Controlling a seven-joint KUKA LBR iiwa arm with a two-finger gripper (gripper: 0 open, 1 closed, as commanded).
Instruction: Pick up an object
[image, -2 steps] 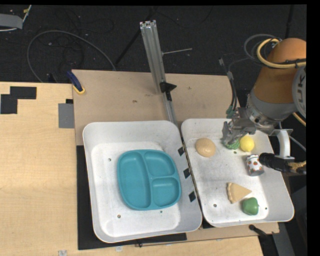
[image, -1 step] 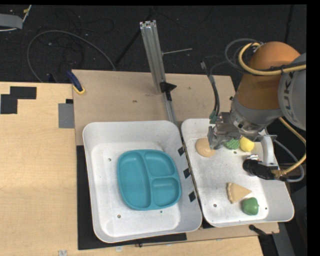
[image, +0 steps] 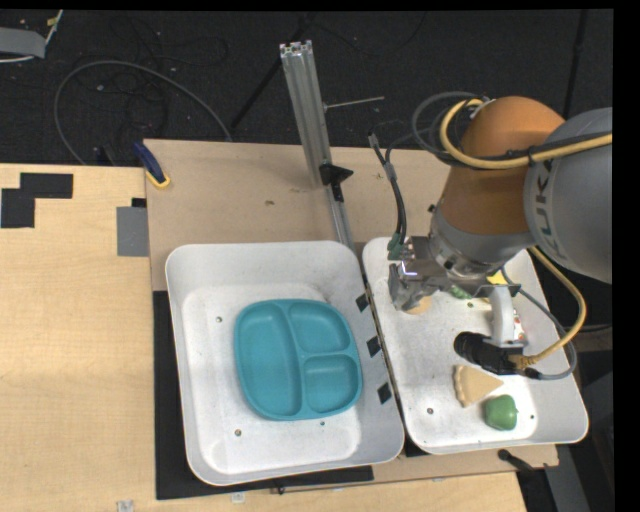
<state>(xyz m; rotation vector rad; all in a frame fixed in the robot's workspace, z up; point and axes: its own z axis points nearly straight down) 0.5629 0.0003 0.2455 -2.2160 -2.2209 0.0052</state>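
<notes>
Broadly, the pale wooden desk (image: 60, 300) spread across the view, with the grey arm (image: 500, 170) and its orange band bulking in from three o'clock. Two shallow white bins sat side by side on the desk: the left bin (image: 200, 400) toward six o'clock of the view, the right bin (image: 430, 380) toward four o'clock. A teal divided plate (image: 295, 358) lay flat in the middle of the left bin.

The end effector (image: 408, 290) hung low over the eleven o'clock corner of the right bin. Whether it was wide, narrow or closed on anything could not be told, since the wrist covered it from above.

Toward five o'clock in the right bin lay a tan wedge (image: 472, 383), and just beside it, at its four o'clock, a green rounded object (image: 500, 411); both sat loose, apart from the end effector. A small pale scrap (image: 417, 305) showed right under the end effector, at its five o'clock.

Judging by this, the pick was not yet shown as done: nothing was seen lifted, and the grasp and raise seemed to remain. What the pale scrap was, and whether the end effector touched it, was too hidden to make out.
</notes>
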